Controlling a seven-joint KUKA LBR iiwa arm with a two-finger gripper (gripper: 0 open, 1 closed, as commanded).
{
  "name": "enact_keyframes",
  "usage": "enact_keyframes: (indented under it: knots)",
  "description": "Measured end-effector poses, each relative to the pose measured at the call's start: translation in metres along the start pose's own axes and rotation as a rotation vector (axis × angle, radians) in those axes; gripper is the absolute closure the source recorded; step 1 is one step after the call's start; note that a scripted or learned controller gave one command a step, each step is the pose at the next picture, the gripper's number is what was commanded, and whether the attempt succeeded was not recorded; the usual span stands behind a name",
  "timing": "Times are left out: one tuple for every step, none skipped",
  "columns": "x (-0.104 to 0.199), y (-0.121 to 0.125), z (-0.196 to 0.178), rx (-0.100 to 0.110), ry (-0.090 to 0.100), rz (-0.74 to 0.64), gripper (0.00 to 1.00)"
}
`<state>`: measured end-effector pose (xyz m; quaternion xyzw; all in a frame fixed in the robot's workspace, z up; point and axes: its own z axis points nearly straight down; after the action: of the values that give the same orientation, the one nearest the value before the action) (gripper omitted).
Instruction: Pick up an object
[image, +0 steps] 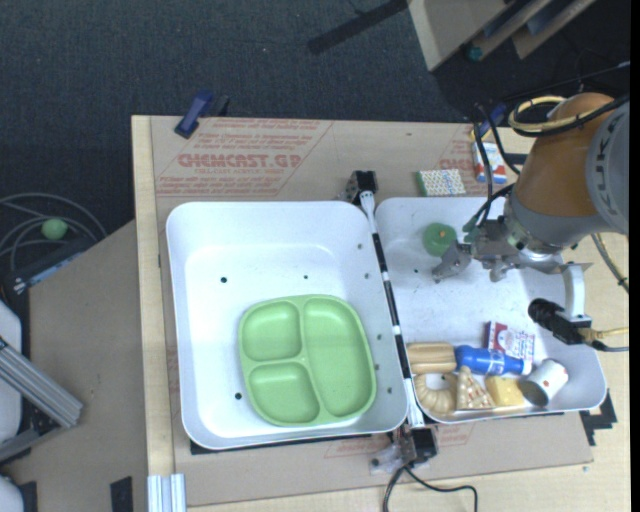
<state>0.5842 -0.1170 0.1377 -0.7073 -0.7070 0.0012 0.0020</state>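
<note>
Claw (452, 262) low in right bin (590, 385), beside green ball (437, 238).

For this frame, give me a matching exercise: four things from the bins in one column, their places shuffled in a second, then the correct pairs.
Things:
1. green divided plate
2. green round object
3. blue tube
4. tool

Places:
A. near end of the right bin, among the clutter
B. left bin
C. far end of the right bin
D. over the right bin's bare floor, just nearer than the green round object

Pairs: 1-B, 2-C, 3-A, 4-D
</note>
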Motion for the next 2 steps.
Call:
enact_keyframes:
  knots:
    - [-0.052, -0.071, 0.053, -0.002, -0.002, 0.002, 0.00]
    - [-0.051, -0.069, 0.043, -0.007, -0.002, 0.001, 1.00]
